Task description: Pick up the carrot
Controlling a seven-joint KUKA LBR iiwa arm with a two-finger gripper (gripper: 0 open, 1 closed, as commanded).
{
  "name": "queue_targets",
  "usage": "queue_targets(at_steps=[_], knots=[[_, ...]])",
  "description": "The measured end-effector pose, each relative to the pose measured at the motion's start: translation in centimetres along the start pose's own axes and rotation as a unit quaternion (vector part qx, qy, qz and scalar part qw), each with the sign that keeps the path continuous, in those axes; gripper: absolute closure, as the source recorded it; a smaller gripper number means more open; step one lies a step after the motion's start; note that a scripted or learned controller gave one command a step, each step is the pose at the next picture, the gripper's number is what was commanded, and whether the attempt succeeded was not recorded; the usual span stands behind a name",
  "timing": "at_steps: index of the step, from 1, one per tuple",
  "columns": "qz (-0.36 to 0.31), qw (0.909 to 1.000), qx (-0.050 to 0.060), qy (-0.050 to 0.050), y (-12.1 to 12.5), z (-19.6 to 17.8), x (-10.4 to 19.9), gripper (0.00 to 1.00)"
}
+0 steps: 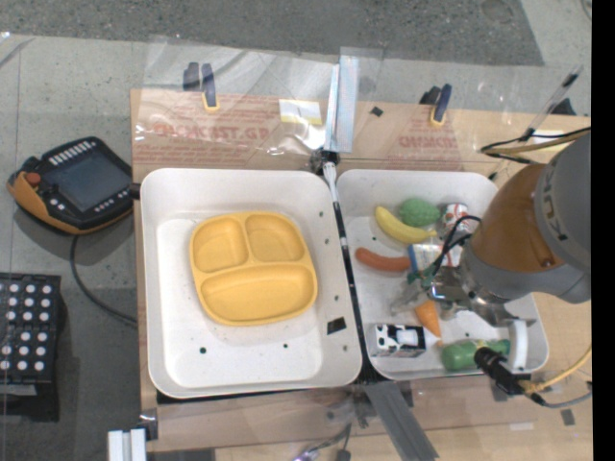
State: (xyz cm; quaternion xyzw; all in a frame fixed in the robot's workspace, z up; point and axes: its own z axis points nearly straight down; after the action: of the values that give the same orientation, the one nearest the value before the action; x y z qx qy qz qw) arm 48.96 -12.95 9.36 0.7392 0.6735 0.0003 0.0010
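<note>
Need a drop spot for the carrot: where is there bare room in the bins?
Left bin: bare floor around the yellow tray, widest along the near edge. Right bin is crowded: banana, sausage, carrot, cow toy and the hand.

A yellow divided plate (254, 267) with three compartments lies in the left bin (163, 353); the right bin (360, 200) holds a banana (399, 227) and a round green item (418, 209) at its far side, a red sausage (381, 259) just nearer than the banana, a black-and-white toy (398, 339) at the near edge, and a green piece (459, 355) to that toy's right; a handheld control pendant (72, 182) rests on the floor, left of the bench; two blue clamps (207, 83) stand at the far edge.
</note>
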Motion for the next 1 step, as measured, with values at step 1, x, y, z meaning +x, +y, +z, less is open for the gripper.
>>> queue_targets(at_steps=[1], knots=[[0.002,1.0000,0.001,-0.001,-0.09,-0.83,-0.24,1.00]])
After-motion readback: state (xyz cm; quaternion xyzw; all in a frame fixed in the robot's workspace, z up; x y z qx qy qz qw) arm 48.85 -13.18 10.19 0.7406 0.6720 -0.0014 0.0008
